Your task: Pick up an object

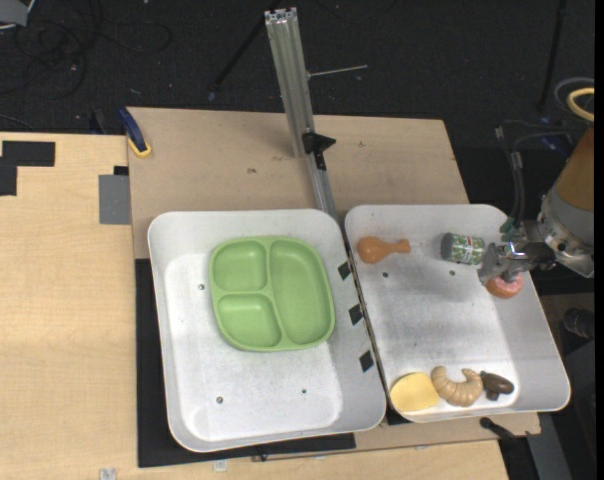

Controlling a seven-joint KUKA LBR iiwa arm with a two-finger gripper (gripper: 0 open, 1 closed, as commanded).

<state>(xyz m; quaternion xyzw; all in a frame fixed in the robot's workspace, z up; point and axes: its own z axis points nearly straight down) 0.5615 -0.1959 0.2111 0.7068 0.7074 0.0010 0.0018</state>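
**A:** Camera view, count it off for me.

**B:** Two white bins. The left bin (177, 368) carries one green plate (272, 293) with three compartments. It sits toward the bin's far edge.

**A:** And the right bin (452, 328)?

**B:** Six small things. One orange drumstick-shaped toy (382, 249) lies near the far left corner. One green can (464, 248) lies on its side by the far edge. One red round piece (504, 287) is against the right edge. Along the near edge there are three side by side: a yellow round piece (414, 393), a tan curled piece (457, 386) and a dark brown piece (497, 383).

**A:** Where's the gripper (505, 268)?

**B:** At the right edge of the right bin, right over the red round piece, with the green can just beside it. The arm (574, 183) comes in from the right. Whether it has a hold on the red piece, I cannot tell; the metal blurs into it.

**A:** The surface?

**B:** A brown board (382, 158) lies under the bins, with a pale wooden top (52, 268) to the left and a dark floor with cables (102, 38) beyond.

**A:** Anything else around?

**B:** One aluminium post (290, 78) rises from the board's far side, pointing at the seam between the bins. Three black clips (354, 313) sit along that seam. One blue and yellow clamp (137, 138) is at the board's far left corner.
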